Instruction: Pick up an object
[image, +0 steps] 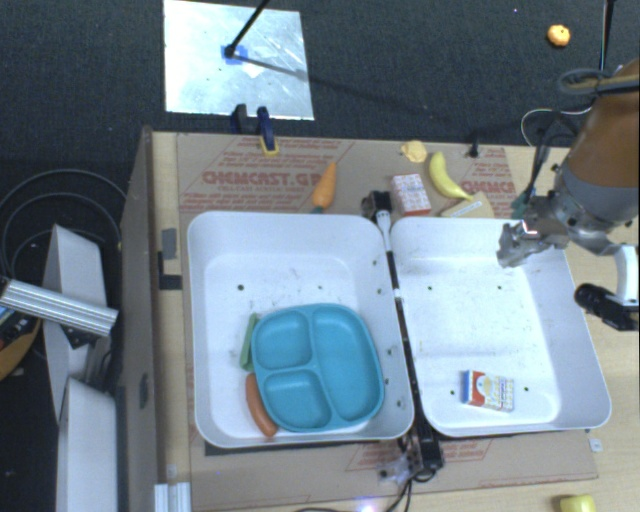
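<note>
Cardboard, by the look of it: the small carton (487, 390) lies flat near the front of the right bin (575, 345). Likely light, stiff, crushable; best taken across its narrow sides. The tool (518, 243) hovers well apart, its grip state indiscernible.

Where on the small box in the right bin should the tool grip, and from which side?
Probably from straight above, across the short sides of the small box. It lies flat on the floor of the right bin with open space on all sides, so its edges are free. The tool is near the bin's far side.
</note>
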